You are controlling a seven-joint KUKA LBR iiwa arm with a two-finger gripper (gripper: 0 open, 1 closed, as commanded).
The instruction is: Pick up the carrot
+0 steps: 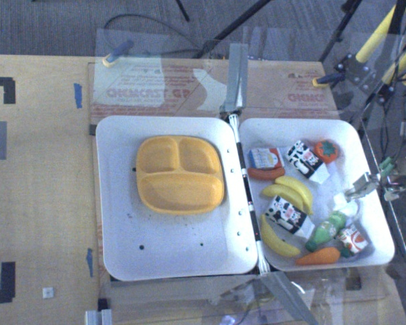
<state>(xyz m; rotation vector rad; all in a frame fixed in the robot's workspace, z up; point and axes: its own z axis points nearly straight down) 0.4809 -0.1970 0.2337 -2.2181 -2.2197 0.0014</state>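
The carrot is a small orange piece lying flat at the front edge of the right bin. Its tip points left toward a yellow banana. A green bottle lies just behind it, and a red and white can touches its right end. Nothing covers the carrot from above.
The right bin also holds a second banana, two cow-patterned cartons, a blue and white carton on a red sausage, and a red tomato. A yellow divided plate sits in the left bin. A small metal piece juts over the right rim.
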